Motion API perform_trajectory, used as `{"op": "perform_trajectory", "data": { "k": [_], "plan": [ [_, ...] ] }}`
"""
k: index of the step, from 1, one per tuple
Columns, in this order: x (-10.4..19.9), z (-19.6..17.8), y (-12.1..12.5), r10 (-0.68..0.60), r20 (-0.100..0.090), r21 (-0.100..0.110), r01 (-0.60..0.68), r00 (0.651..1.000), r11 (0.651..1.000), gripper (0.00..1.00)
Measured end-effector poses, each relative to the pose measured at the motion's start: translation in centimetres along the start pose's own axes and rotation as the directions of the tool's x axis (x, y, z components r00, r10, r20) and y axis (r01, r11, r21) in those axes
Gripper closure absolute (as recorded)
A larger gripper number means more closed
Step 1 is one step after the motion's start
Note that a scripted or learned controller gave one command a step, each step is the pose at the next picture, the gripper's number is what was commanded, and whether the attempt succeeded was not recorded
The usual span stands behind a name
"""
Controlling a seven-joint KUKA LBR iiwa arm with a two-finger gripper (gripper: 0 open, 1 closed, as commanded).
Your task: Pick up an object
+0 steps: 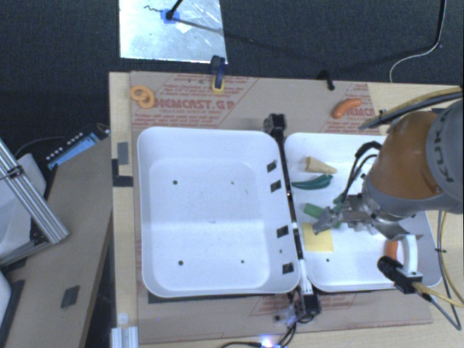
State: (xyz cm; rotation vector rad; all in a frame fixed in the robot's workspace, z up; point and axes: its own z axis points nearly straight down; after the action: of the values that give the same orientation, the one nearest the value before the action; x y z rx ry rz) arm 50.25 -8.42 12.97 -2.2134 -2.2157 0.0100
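The arm's metal hand sits low over the right bin, at the upper edge of a flat yellow square; whether it grips anything cannot be told. Just beside it lies a small green piece. Farther up rest a curved teal object and a tan cone. The left bin is smooth white plastic.

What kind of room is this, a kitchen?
Probably a robot lab: a grey robot arm with an orange band reaches over two shallow white plastic bins on a cardboard-covered bench.
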Motion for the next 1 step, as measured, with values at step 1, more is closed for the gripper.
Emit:
{"op": "perform_trajectory", "data": {
  "k": [1],
  "plan": [
    [0.0, 4.75, -1.45, 0.001, 0.001, -0.011, -0.001, 1.0, 1.0, 0.0]
  ]
}}
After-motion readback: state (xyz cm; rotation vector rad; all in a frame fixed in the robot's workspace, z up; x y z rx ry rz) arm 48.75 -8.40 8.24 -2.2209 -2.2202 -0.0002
